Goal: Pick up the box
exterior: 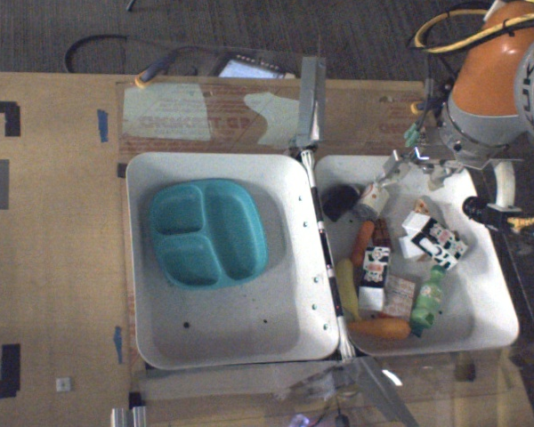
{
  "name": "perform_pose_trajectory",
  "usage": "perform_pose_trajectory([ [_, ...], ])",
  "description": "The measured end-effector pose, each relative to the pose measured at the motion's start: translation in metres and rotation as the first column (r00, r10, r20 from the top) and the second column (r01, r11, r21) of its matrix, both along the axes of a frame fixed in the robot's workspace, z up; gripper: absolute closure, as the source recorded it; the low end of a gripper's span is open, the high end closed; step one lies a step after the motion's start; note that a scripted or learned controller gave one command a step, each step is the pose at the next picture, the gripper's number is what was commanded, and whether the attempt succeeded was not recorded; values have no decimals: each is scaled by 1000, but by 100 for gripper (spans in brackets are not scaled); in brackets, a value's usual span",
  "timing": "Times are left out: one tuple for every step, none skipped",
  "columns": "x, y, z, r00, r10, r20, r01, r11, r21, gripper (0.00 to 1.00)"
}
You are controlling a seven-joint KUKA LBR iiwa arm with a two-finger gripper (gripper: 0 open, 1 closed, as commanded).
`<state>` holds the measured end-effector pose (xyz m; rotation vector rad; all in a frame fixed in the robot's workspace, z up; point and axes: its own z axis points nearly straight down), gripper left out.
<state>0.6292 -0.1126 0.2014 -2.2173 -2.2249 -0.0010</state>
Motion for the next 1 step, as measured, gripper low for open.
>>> perform_pose_trajectory([
  [0, 0, 0, 1000, 0, 0, 0, 1000, 0, 0],
])
